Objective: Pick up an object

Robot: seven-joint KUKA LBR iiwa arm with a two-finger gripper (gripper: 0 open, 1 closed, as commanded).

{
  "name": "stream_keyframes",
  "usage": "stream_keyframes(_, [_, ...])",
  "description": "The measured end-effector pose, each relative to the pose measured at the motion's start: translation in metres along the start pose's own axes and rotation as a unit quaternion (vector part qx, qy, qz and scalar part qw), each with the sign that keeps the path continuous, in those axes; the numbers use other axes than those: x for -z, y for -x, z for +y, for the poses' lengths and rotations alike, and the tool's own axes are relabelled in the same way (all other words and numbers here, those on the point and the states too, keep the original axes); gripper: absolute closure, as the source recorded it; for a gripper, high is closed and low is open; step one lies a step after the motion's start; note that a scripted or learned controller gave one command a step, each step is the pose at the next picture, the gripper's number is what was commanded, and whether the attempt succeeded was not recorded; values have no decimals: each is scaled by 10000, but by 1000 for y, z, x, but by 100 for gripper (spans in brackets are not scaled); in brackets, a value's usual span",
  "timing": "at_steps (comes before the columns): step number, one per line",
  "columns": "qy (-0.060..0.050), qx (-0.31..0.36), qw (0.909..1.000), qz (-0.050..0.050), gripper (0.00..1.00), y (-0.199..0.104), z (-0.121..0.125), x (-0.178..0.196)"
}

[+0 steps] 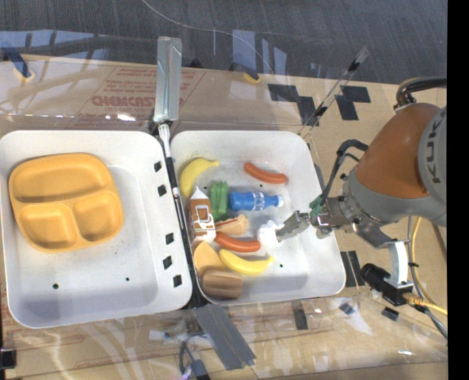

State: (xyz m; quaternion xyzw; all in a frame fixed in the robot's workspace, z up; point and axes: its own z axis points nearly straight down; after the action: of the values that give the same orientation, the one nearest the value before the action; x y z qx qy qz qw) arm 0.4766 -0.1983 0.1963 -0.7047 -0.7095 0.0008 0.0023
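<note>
Counter (76, 93): carried two shallow white bins side by side; I watched from the overhead camera, slanted view.
Left bin (76, 299): held one yellow divided tray (64, 199), three compartments, lying flat towards the far left corner.
Right bin (318, 271): held all the small toy food, crowded towards its left half.
Arm (397, 165): reached in from the right, orange band above the wrist, wrist over the bin's right rim.
Claw (286, 228): pointed left, low over the right bin, just beside the white object. I could not tell whether it was open or closed, and I saw nothing between its tips.
Blue bottle (253, 202): lay on its side mid-bin, beside a green piece (218, 195). I judged it light, stiff, smooth, likely to roll; best taken across the body.
Bananas: one (195, 172) at the far left, one (245, 264) near the front. Probably hard plastic, curved, slippery; grip mid-curve.
Sausages: one (265, 173) alone at the back, one (238, 244) touching the front banana. The lone one looked the easiest pick: thin, well apart from the rest, grip across its middle.
Bread piece (221, 283): front left corner, close to the wall, awkward for me to reach.
Orange carton (201, 216): against the left wall, boxy, light.
White object (268, 233): small, nearest the claw; shape unclear to me.
</note>
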Motion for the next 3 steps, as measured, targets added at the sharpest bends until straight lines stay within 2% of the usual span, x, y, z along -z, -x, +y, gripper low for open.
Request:
stream_keyframes(1, [22, -880, 9961, 1, 0, -48, 92, -104])
stream_keyframes(2, [2, -868, 9962, 7, 100, -48, 91, -95])
stream_keyframes(3, [15, -775, 9970, -2, 100, -38, 102, -88])
